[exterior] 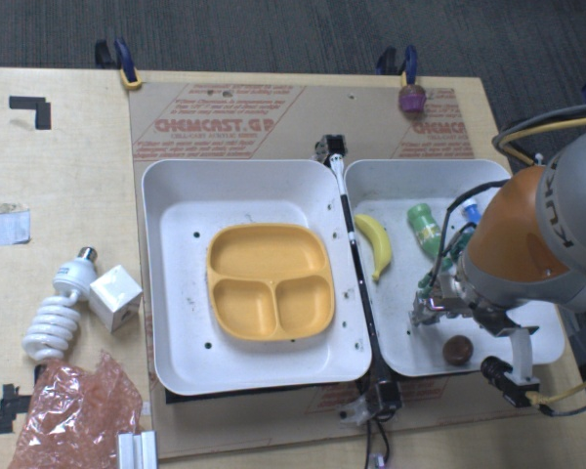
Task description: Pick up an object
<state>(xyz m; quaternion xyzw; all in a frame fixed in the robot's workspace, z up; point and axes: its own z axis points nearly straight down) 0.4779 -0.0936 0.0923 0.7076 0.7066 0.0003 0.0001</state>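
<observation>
My claw (432, 308) hangs low over the near part of the right-hand bin (396, 186), and from this angle I cannot tell whether it is released or clenched; nothing can be seen held in it. The closest thing to pick is a small brown ball (457, 349), resting on the bin floor just beside the claw, toward the near wall and a little to the right of it as the camera looks. The ball is round, so no long axis constrains how I turn the wrist.

Two other candidates lie farther off, toward the bin's far side: a yellow banana (373, 243), close to the divider between the bins with its length running roughly from far to near, and a green bottle (424, 229), just beside my arm's orange band (503, 225) and also lying roughly far to near.

The left-hand bin (166, 291) carries a yellow divided plate (271, 282), well apart from my claw.

In my judgement the coming move turns on the short offset to the ball: a small shift toward the near wall, then straight down.
</observation>
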